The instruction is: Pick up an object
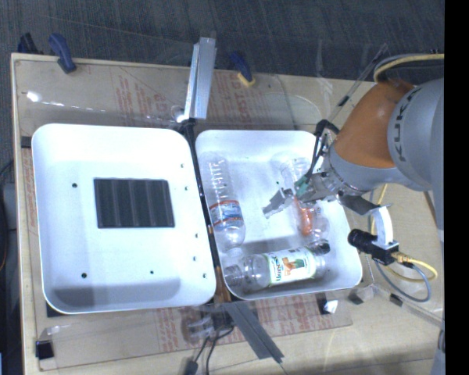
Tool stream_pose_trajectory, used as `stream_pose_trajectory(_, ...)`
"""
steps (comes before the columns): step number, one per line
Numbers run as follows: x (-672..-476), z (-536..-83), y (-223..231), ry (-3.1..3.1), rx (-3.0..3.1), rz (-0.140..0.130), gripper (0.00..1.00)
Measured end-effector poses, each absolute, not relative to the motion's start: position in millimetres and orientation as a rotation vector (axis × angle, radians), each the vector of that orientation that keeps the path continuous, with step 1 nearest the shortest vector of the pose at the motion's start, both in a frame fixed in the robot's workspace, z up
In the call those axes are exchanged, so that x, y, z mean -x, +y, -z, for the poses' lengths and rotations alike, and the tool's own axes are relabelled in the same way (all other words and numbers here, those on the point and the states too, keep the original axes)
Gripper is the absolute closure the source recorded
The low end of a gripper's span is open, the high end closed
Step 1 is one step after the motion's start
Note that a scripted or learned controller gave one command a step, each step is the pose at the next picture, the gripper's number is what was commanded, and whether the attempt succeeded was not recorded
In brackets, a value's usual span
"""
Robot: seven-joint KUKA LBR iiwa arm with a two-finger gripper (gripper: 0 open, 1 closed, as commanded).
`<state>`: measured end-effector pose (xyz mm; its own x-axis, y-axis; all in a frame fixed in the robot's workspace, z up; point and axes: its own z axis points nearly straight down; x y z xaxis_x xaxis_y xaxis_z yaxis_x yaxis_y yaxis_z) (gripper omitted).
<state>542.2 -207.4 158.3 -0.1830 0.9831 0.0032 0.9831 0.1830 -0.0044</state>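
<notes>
Clear plastic bottles, one blue-labelled [223, 209], one green-and-orange-labelled [284, 267], wording unreadable, lie in the right white bin [250, 143] on the wooden desk [109, 84], the tool [291, 199] above an orange-tinted bottle [306, 219], its state hidden.

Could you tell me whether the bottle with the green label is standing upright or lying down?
Lying down: the green-labelled bottle rests on its side along the right bin's near wall.
</notes>
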Motion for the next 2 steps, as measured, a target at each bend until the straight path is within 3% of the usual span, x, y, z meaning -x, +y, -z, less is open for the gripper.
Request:
stream_pose_trajectory(1, -571.8, -143.9, -210.3, -2.449, 1.965, -0.002, 0.00)
stream_pose_trajectory(2, -565.8, -199.6, -211.2, -2.514, 1.884, -0.001, 0.00)
